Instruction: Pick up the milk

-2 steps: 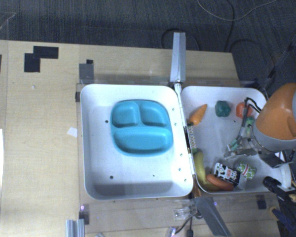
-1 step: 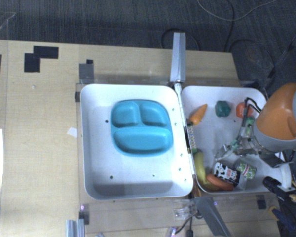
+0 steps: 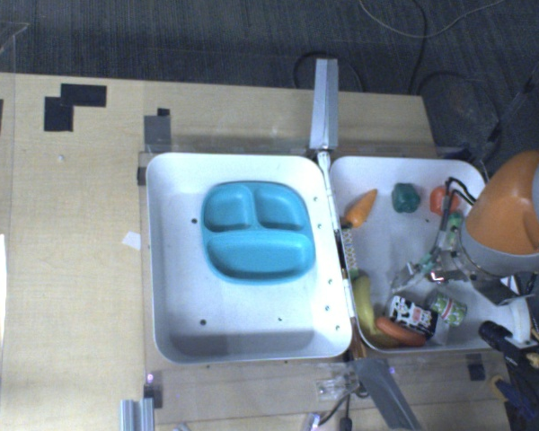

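My pincer (image 3: 431, 272) hovers just above the milk (image 3: 410, 313), beside the banana (image 3: 364, 302); I cannot tell its state.

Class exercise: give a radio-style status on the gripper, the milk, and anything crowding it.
Gripper low in right bin, just above milk. Milk lying flat, not held. Can, hot dog touching milk.

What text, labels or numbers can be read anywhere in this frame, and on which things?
None can be read.
Milk carton: black-and-white print, too blurred to read.
Green can: label too small to read.
Arm's orange band: part of a dark marking at the frame edge, not legible.
Black squares on the bench: plain shapes, no lettering.
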Robot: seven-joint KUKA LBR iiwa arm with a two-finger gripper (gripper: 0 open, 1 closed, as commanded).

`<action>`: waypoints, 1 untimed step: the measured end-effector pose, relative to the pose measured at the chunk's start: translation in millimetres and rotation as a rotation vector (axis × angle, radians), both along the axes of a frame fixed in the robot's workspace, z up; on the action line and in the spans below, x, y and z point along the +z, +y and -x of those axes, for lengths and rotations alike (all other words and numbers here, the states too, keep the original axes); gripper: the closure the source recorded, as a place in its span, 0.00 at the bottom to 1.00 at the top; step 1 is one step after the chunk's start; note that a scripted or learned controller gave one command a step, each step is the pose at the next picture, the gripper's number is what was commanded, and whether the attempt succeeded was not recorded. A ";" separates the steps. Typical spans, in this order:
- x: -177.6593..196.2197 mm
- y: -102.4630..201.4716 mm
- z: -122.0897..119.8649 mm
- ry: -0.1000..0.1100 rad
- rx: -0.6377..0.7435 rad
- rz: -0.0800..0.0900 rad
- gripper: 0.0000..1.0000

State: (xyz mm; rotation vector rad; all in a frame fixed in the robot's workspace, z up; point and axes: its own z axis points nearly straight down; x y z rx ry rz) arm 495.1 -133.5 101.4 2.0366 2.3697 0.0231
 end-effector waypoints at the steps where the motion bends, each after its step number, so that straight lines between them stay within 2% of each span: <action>1: -11.2 -50.8 -33.9 0.017 0.125 -0.014 0.00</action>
